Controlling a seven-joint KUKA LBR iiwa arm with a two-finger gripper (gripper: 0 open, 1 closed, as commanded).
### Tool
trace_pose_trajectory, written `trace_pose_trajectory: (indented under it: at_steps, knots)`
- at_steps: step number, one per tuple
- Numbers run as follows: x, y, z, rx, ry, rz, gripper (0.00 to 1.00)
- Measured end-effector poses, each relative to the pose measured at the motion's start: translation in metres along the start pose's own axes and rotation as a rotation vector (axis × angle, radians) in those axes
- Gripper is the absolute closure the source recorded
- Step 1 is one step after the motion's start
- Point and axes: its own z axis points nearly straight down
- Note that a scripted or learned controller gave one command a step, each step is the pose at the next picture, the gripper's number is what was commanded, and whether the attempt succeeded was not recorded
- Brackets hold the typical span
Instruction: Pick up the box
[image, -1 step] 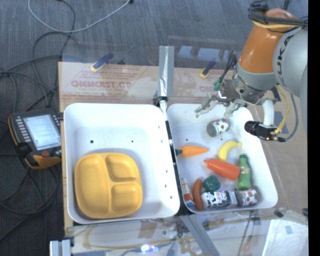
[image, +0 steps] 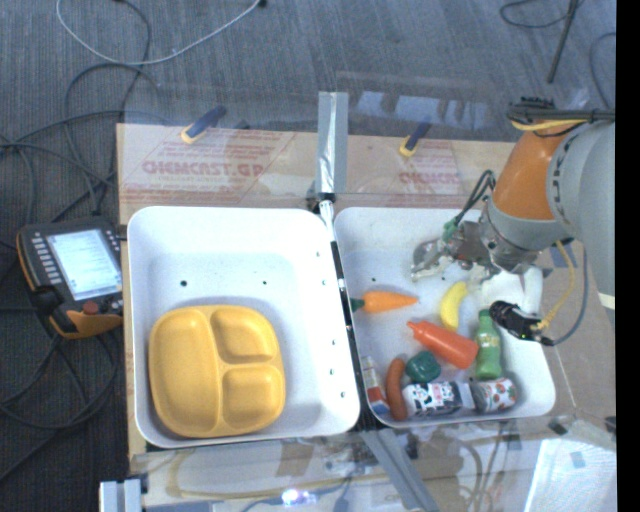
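Right bin (image: 385, 235): end effector (image: 432, 258) low, above carrot (image: 388, 300).

Yellow divided tray (image: 217, 371) in white bin (image: 170, 240). Beside it: orange carrot (image: 388, 300), yellow banana (image: 453, 304), green bottle (image: 487, 346), black-and-white cow-patterned box (image: 437, 397).

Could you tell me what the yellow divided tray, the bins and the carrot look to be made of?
The yellow divided tray looks like moulded plastic, semi-matte, with soft rounded compartment edges. The white bins seem to be thin formed plastic, smooth with a faint sheen and rounded corners. The carrot is probably toy plastic: uniform orange, even surface.
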Motion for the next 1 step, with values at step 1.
trace_pose_trajectory:
  at_steps: [1]
  knots:
    - [0.0556, -0.0273, -0.0282, 0.001, 0.004, -0.168, 0.0]
